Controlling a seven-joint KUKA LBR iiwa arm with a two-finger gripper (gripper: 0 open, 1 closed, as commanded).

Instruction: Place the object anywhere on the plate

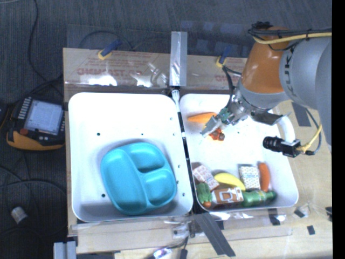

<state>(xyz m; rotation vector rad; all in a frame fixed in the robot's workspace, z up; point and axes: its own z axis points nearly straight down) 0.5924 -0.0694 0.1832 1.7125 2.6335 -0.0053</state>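
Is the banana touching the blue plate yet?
Apart. The camera view shows the banana lying among the toy foods in the right bin, while the blue plate sits in the left bin, the bins' walls between them.

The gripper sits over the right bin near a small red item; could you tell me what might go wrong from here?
1. The gripper hangs between the orange carrot and the small red item, so a grasp could catch the wrong one or nudge both.
2. The blue plate lies in the left bin, across the divider; a loosely held piece could drop on the way.
3. The plate is sectioned with raised ridges, so a rounded piece may roll.
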